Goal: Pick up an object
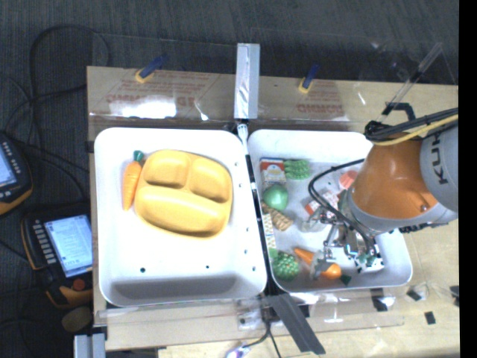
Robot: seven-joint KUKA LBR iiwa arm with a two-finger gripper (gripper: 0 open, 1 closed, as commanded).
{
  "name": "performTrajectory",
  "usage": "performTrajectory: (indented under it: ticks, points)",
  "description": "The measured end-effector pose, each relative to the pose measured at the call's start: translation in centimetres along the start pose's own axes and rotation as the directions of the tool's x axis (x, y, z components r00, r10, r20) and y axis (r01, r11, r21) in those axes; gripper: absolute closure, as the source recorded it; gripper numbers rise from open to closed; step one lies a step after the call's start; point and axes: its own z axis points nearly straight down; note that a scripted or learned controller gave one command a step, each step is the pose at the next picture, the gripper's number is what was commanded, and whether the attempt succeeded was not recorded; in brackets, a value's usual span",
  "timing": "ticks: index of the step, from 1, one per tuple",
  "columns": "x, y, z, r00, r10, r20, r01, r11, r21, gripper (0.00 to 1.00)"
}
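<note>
Orange-banded arm [399, 185] reaching low, right bin [395, 274]

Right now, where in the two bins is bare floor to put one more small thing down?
The left bin has bare floor in front of the yellow tray, toward its near wall. The right bin is crowded: green ball, broccoli, small carrot and the gripper leave little room.
</note>
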Motion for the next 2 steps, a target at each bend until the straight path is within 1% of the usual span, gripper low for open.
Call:
performTrajectory:
  ticks: [1, 2]
  points:
    - [0.2, 1.2, 0.0, 0.994, -0.106, 0.000, 0.106, 0.994, 0.006, 0.00]
    - [-0.5, -4.3, -2.5, 0.937, -0.349, -0.018, 0.349, 0.937, -0.007, 0.00]
